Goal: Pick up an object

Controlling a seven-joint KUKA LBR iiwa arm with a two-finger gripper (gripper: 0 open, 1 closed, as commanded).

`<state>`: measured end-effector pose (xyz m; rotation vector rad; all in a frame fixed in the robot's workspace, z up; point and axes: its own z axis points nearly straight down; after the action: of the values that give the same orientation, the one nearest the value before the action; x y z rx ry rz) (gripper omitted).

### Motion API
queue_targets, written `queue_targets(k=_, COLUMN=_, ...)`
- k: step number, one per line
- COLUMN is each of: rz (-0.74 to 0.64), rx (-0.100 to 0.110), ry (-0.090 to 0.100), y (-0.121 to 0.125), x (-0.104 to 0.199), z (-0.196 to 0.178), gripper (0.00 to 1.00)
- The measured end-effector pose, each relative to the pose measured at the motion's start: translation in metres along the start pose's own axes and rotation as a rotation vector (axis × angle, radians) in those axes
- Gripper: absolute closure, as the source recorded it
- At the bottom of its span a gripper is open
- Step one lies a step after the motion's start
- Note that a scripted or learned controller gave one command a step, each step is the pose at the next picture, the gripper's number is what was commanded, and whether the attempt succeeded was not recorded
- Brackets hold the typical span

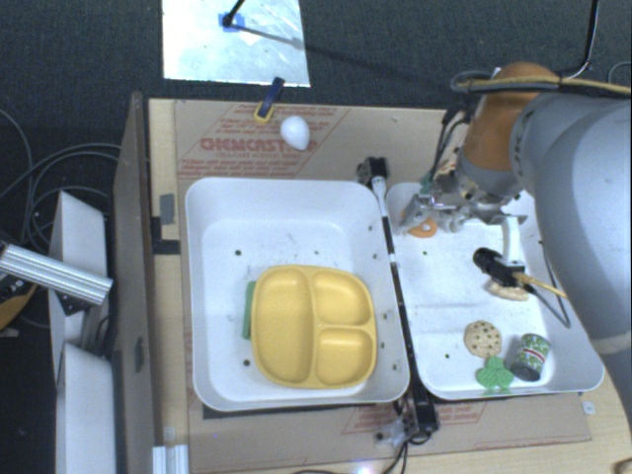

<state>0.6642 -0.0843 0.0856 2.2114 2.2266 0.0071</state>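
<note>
So when we looked, the gripper (439,213) hung low over the far left corner of the right bin (444,304), right above a small orange piece (423,229) lying close to that bin's left wall. That looked like the object it was going for. Honestly we couldn't tell whether the jaws were released or clenched, and we saw nothing held between them.

What worried us: the orange piece sat flat and tight in the corner, so we figured the jaws might close over it without catching it, or bump the bin wall on the way down. A low flat thing also tends to slide away when pinched off-centre, so it could just scoot along the floor of the bin.

Our count:
- two white bins, side by side on the worktop (395,136)
- left bin (276,225): one yellow plate (311,324) with compartments, near its front edge, and one green strip (248,309) touching the plate's left side
- right bin: one orange piece, plus one cookie (482,338), one green shape (493,374) and one small can (531,355) bunched near the front right corner
- one white ball (294,131) on the worktop beyond the left bin's far edge
</note>
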Motion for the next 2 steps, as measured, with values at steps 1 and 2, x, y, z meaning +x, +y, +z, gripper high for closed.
queue_targets(k=1, rz=0.002, rx=0.003, ry=-0.001, y=-0.0015, x=-0.002, z=0.0004, gripper=0.0)
queue_targets(k=2, rz=0.002, rx=0.003, ry=-0.001, y=-0.0015, x=-0.002, z=0.0004, gripper=0.0)
